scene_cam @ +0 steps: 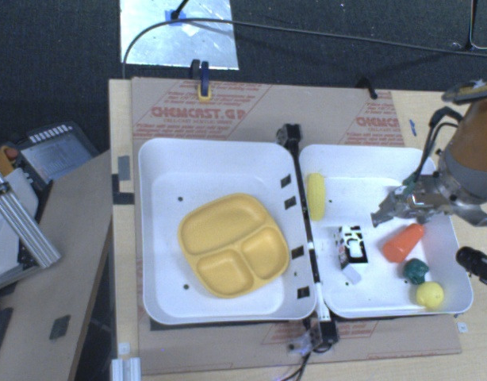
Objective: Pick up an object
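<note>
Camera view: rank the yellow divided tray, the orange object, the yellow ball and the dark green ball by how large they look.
1. yellow divided tray, by far the largest
2. orange object
3. yellow ball and dark green ball: they look alike in size, the green one partly hidden, so I leave them unranked.

Single fixed camera above the bench (251,101), angled down, framing both white bins (220,153) fully, from moderate distance.

In the left white bin (160,236) lies a yellow three-compartment plastic tray (231,244), while the right white bin (362,163) holds a yellow oblong piece (316,195), a black-and-white block (352,244), an orange carrot-like toy (404,242), a dark green lump (416,271) and a yellow ball (430,294), with the grey gripper (384,215) seemingly just above the orange toy.
</note>
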`<state>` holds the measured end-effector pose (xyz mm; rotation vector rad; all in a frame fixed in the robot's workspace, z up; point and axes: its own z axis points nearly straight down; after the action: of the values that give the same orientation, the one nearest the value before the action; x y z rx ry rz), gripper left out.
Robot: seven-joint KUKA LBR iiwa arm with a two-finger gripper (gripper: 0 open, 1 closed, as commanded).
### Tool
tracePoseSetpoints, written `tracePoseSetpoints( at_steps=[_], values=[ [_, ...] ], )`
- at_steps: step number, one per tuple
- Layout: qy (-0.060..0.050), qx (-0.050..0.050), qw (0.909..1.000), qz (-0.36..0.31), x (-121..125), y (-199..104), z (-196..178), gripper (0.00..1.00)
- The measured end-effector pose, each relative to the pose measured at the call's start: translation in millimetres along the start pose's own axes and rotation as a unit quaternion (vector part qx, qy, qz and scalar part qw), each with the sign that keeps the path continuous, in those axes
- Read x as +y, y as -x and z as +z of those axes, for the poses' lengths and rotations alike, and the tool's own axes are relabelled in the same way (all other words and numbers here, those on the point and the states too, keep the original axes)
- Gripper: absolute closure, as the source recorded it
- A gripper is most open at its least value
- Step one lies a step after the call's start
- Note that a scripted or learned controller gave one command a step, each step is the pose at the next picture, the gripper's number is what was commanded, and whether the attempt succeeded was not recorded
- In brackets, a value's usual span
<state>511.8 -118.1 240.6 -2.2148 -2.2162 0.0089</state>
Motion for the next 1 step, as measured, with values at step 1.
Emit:
tracePoseSetpoints(
  at_steps=[1],
  values=[
    [0.006,-0.001,1.0,-0.001,2.3,-0.2,-5.5,0.0]
  ],
)
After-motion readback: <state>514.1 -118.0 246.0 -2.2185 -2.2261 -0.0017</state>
